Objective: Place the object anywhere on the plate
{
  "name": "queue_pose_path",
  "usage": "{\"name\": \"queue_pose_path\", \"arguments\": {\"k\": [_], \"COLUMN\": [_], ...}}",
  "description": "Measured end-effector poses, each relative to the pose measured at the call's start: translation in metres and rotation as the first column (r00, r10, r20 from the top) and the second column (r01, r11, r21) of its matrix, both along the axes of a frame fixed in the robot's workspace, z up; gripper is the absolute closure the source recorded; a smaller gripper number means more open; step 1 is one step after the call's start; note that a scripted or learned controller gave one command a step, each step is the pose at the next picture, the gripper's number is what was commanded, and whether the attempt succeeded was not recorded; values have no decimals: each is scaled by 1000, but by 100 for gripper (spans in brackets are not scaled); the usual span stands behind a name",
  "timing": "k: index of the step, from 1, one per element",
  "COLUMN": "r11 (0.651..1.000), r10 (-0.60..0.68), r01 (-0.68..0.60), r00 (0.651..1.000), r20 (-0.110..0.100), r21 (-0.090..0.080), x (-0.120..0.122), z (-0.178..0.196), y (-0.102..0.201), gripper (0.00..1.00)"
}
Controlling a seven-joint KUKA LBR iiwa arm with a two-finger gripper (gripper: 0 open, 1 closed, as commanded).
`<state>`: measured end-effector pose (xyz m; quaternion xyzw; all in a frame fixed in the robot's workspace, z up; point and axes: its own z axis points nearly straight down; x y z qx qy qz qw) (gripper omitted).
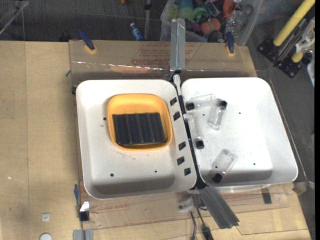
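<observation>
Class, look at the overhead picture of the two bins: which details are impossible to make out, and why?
- Clear bottles in the right bin: see-through against white, so their exact count and outlines are unclear.
- Dark ridged object on the yellow plate: too small to identify.
- Toy heap in the box behind the bench: cut off by the top edge.

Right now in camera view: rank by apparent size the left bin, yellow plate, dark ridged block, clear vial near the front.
1. left bin
2. yellow plate
3. dark ridged block, lying on the plate
4. clear vial in the right bin, by far the smallest
</observation>
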<state>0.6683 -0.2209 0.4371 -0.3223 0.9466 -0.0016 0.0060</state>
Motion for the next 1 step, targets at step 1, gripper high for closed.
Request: {"name": "queue_pose_path", "arguments": {"k": [1], "r11": [936], "r10": [352], "r01": [-352], "r00": [936], "r20": [-1], "r21": [-3], "x": [0], "z": [0], "y": [0], "gripper": [100]}}
